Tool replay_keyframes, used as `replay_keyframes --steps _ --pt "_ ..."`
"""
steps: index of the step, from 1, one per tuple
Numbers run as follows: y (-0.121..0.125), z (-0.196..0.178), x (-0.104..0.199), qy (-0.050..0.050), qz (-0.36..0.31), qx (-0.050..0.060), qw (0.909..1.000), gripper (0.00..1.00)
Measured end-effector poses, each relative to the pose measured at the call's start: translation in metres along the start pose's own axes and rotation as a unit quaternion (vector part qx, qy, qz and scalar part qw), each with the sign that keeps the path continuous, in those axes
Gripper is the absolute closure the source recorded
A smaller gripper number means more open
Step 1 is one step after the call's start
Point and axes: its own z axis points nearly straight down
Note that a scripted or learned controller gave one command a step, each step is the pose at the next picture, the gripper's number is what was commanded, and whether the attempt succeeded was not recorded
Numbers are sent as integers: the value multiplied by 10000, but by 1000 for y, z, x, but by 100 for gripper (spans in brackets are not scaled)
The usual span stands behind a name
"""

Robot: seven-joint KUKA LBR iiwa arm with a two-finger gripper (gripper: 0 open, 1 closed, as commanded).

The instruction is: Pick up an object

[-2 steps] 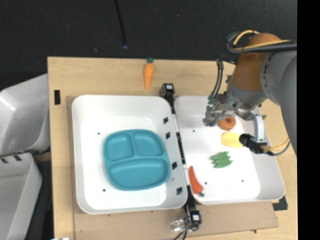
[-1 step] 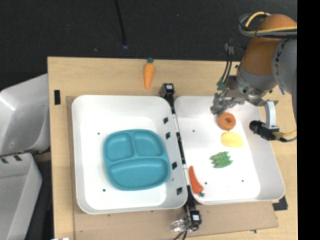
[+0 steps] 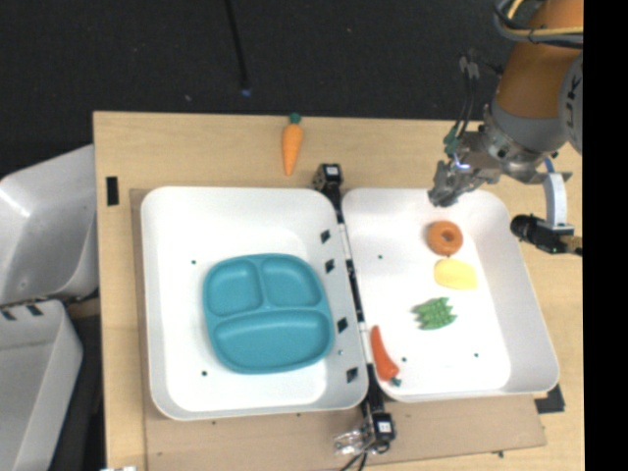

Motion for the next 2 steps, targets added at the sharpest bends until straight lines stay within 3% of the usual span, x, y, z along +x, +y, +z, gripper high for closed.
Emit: replay_keyframes --steps 1,2 --pt "4 -7 55 13 -27 18 10000 100" --pt "12 10 105 6 -17 34 10000 100"
